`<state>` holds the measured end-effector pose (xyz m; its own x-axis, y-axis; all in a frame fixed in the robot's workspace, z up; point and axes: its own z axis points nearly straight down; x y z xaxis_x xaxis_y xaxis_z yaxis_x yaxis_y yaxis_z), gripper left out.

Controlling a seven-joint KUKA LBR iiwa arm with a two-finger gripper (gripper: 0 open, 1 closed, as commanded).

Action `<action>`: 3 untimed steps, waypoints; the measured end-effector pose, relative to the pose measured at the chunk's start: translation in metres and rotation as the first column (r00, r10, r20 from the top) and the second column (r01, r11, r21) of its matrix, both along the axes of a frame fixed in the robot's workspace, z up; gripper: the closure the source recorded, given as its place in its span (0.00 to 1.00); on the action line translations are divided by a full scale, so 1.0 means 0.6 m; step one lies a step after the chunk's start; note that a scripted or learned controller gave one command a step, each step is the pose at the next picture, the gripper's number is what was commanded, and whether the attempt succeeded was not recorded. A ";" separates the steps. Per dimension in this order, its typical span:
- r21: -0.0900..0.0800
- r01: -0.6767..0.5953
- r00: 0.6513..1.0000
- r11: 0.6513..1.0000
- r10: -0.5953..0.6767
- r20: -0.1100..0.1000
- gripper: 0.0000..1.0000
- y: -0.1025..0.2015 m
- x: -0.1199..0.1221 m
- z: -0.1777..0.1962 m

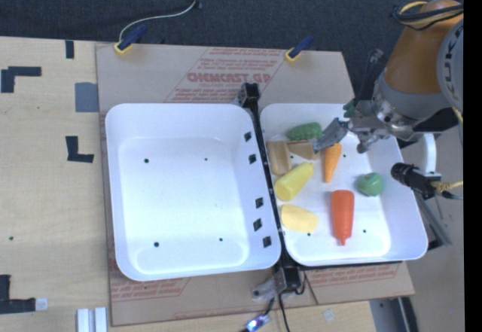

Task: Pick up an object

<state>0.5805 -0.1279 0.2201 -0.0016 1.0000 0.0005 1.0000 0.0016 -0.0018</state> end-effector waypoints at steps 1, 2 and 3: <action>-0.003 0.000 1.000 1.000 0.001 0.021 0.00 -0.023 -0.003 -0.190; 0.000 -0.003 1.000 1.000 0.003 0.003 0.00 0.038 -0.001 -0.226; -0.001 -0.001 1.000 1.000 0.001 0.002 1.00 0.035 -0.002 -0.209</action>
